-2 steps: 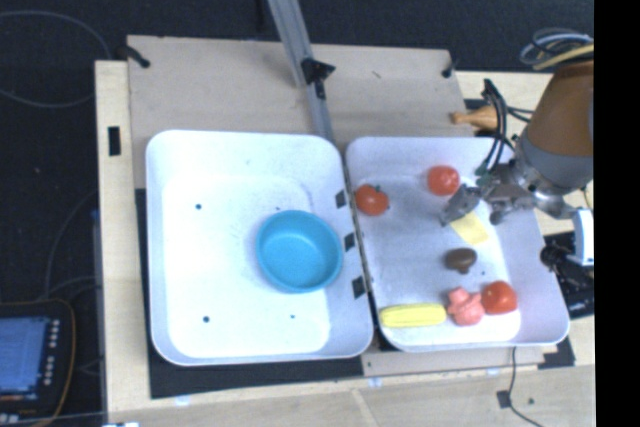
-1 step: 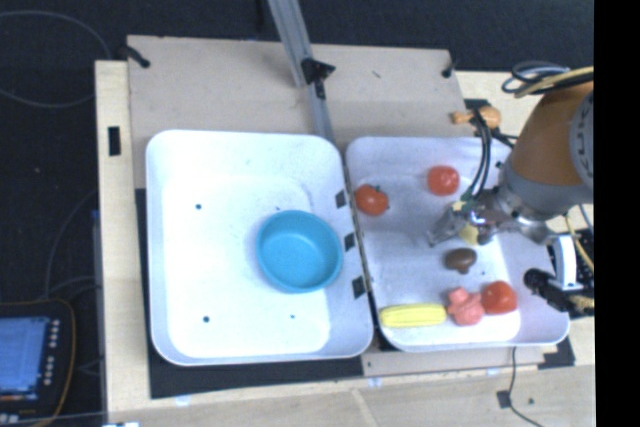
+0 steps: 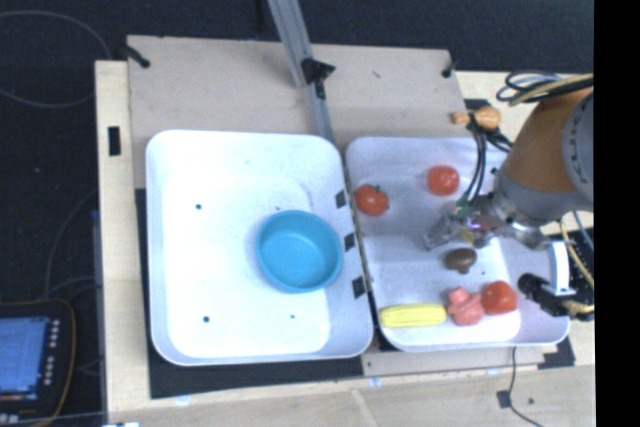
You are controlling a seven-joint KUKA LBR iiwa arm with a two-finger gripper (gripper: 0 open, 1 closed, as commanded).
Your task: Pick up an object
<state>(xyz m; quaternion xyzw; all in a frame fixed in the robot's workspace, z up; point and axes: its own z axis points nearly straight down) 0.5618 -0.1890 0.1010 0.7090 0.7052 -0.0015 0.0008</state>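
We read the gripper as hovering just above the brown object — its target, likely — its width we cannot tell.

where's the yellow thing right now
The yellow object lies along the near edge of the right bin, at its left corner, just left of the pink object.

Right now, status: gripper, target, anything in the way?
Gripper low in right bin, grasp unclear. Brown object just beside it. Pink piece and red ball nearby.
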